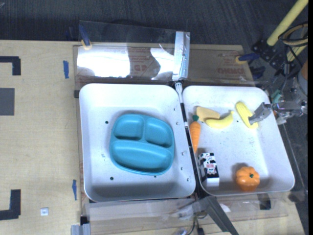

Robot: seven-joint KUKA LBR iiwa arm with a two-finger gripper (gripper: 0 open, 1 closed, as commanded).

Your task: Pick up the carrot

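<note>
Camera view, looking down at a slant: we see two shallow white bins side by side on the wooden surface (39, 146). The left bin (98, 102) carries a blue divided plate (143, 143) lying flat near its middle. The carrot (195, 133) lies in the right bin (274, 151), pressed along its left wall just beside the seam between the bins, green top pointing away from us and orange tip toward us. Just beside its top sits a yellow wedge-shaped piece (207, 113) touching a banana (220, 121); we cannot tell what the wedge is. Nearer us along the same wall stands a small black-and-white carton (209, 168), its printing too small to read, and a small orange pumpkin (247, 177) rests near the bin's front right corner. The hand (257, 112) reaches in over the right rim, well apart from the carrot, and sits against a second yellow piece (242, 112); blur and overlap there keep us from telling whether the fingers are apart or together, or whether they grip anything. The arm behind it is cut off at the frame's right side amid cables. A sheet of clear plastic (132, 58) behind the left bin glares white, hiding what lies under it.
</note>
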